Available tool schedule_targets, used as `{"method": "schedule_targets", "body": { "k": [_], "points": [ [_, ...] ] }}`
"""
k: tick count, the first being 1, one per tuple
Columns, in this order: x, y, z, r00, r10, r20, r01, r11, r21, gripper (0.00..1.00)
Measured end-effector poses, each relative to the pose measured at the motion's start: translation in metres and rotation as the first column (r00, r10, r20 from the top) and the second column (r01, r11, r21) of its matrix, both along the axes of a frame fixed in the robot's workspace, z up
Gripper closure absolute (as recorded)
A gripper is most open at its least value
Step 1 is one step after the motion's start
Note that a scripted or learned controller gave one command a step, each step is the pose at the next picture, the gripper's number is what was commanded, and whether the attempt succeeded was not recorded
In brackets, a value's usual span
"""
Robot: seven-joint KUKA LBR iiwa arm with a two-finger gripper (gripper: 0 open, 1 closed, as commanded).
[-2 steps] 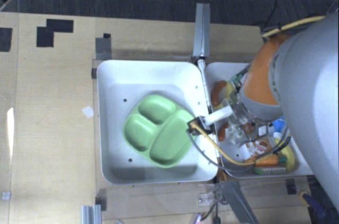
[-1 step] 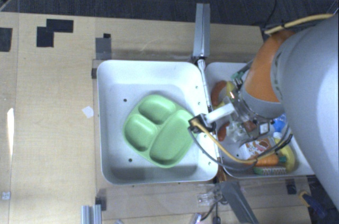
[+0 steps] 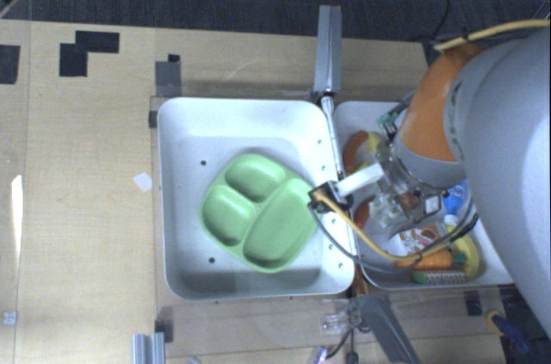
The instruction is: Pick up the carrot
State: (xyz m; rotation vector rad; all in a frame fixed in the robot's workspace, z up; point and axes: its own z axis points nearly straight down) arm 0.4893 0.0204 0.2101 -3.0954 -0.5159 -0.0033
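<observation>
The carrot (image 3: 437,260) is orange with a green end and lies near the front edge of the right bin (image 3: 372,274), partly under a yellow cable. My gripper (image 3: 389,211) hangs over the middle of the right bin, up and to the left of the carrot and apart from it. The grey arm with its orange band (image 3: 430,117) covers much of that bin.
A green divided plate (image 3: 258,212) lies in the left bin (image 3: 185,182). The right bin also holds a reddish-brown item (image 3: 355,152), a yellow banana-like piece (image 3: 469,256) and a blue item (image 3: 456,200). A yellow cable (image 3: 357,231) loops from the gripper across the divider.
</observation>
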Motion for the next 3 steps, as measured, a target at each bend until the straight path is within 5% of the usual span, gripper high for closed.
{"method": "schedule_targets", "body": {
  "k": [1, 3],
  "points": [
    [-0.003, 0.039, -0.013, 0.999, 0.044, -0.002, -0.044, 0.999, -0.002, 1.0],
    [0.0, 0.04, 0.007, 0.998, 0.06, 0.0, -0.06, 0.998, 0.0, 1.0]
  ]
}}
